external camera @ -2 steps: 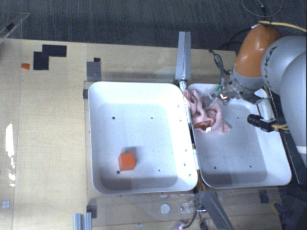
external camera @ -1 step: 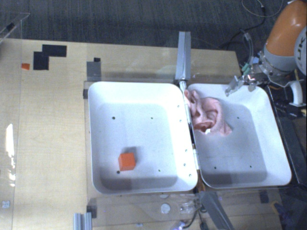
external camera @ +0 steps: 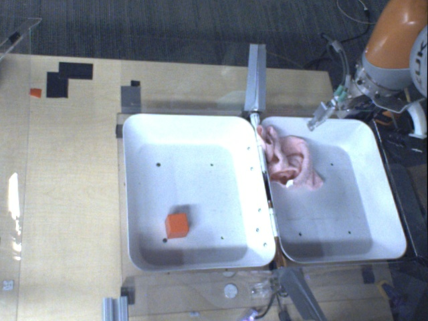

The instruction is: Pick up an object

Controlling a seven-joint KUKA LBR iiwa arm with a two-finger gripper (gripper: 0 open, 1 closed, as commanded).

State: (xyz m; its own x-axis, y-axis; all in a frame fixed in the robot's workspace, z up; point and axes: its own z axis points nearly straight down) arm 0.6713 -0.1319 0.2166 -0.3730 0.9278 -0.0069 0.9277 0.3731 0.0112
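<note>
A small orange block [external camera: 177, 225] lies in the left white bin [external camera: 140, 179], near its front left. A crumpled pink cloth [external camera: 289, 160] rests in the right white bin [external camera: 361, 239], against its left wall at the back. My gripper [external camera: 319, 118] hangs over the back rim of the right bin, up and to the right of the cloth and well apart from it. Nothing is seen between its tips. The orange band of the arm [external camera: 396, 35] sits at the top right.
A grey metal post [external camera: 255, 79] stands behind the seam between the two bins. Black markers [external camera: 65, 77] and a small orange tag [external camera: 35, 93] lie on the wooden bench at the far left. Cables trail behind the arm.
</note>
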